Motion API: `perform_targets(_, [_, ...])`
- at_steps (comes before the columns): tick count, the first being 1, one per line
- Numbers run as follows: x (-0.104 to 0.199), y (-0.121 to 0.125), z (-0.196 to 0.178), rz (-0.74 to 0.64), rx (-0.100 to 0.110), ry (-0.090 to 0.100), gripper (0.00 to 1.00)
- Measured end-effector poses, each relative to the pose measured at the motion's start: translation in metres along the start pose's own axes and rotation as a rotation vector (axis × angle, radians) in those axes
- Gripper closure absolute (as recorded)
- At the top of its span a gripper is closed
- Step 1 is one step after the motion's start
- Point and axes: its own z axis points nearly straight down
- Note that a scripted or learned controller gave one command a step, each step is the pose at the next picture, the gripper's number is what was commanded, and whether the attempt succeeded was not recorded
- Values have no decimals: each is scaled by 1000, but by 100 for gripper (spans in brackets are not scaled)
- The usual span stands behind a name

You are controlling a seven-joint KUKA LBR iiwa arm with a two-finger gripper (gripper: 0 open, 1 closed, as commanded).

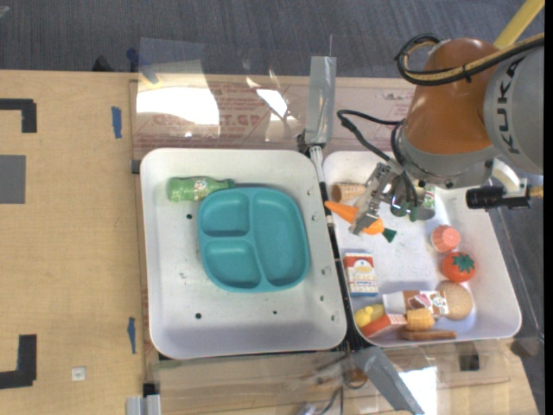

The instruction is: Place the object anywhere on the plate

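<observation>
Carrot (354,215), orange with a green tip, seen at the left edge of the right bin (501,266), pinched between the fingers of the pincer (370,207) and tilted across that bin's upper left corner. Teal plate (253,239) with three compartments lying in the middle of the left bin (164,258), a green bottle (197,188) just beside its far edge. Tomato (459,266), small carton (360,272) and other toy foods scattered toward the right bin's near edge.

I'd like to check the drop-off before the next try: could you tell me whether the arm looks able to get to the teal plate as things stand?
Probably yes. The teal plate lies open in the left bin, nothing above it; the claw is just across the divider.
</observation>
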Motion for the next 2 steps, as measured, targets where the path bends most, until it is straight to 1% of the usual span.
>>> perform_targets(1, [75, 56, 0, -15, -3, 4, 100])
perform_targets(2, [74, 53, 0, -10, -1, 3, 0])
